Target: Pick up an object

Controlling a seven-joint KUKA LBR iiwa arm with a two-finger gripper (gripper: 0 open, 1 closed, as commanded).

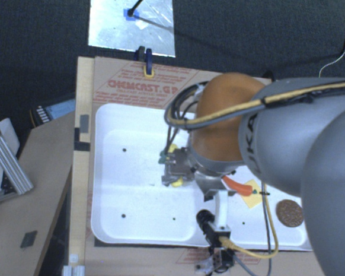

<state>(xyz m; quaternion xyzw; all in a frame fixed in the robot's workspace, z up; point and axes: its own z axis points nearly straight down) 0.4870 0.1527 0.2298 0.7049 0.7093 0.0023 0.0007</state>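
Hovering gripper (171,175) low over left bin (121,184); jaw state hidden, I cannot tell. Am aiming for orange piece (237,184) beside yellow tile (251,197); centring before closing.

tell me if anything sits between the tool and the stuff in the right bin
No separate object blocks it, but the arm itself covers most of that bin. An orange piece, yellow piece and brown disc lie right of the tool.

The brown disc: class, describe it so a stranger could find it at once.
Start at the right bin, the one under the grey arm. Near its right side lies the brown disc. It is round, flat and dark, unlike the yellow piece and orange piece to its left.
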